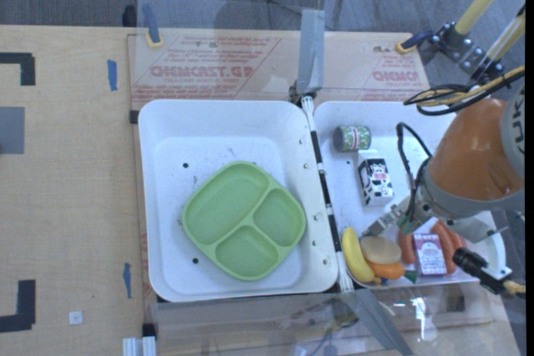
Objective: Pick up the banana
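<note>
One banana (pixel 357 255) is lying untouched in the right bin's (pixel 392 114) near corner; I'm hovering the gripper (pixel 406 223) beside it, jaw state unclear, and descent probably needs shifting left

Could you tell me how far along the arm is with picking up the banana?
Done: the arm has reached over the right bin, near the near-corner pile. In hand: nothing visibly; the gripper sits beside the pile, and its grip can't be judged. Left: the banana lies against the bin's left wall, next to a round tan item, so grasping and lifting remain.
</note>
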Robot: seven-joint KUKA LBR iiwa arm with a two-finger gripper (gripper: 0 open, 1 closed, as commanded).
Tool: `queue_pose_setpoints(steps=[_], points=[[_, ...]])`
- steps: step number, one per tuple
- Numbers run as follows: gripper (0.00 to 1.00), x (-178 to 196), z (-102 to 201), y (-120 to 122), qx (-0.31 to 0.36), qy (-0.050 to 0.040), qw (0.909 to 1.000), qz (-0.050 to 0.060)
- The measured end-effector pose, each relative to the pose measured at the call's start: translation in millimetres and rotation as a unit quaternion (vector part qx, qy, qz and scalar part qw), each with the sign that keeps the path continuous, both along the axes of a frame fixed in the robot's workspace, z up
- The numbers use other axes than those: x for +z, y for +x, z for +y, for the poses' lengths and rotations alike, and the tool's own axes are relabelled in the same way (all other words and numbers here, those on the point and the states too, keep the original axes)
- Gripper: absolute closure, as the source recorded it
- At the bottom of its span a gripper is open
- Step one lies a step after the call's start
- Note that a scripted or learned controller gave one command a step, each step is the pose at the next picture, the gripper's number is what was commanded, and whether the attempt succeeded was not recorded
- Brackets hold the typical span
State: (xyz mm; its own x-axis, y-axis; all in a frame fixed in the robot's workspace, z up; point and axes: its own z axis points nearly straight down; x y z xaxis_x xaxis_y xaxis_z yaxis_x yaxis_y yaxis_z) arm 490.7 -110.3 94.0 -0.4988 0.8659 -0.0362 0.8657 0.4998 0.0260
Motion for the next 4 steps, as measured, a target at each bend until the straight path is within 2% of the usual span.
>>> queue_pose_setpoints(steps=[1, 2, 3, 4], points=[[1.00, 8, 2, -2, 0.000, 0.0038, 1.0000, 0.005], [1.00, -5, 0, 37, -0.201, 0.0133, 0.9793, 0.016], [0.00, -6, 1, 37, -0.200, 0.0139, 0.9795, 0.015], [0.00, 59, 5, 31, -0.167, 0.0123, 0.9857, 0.018]])
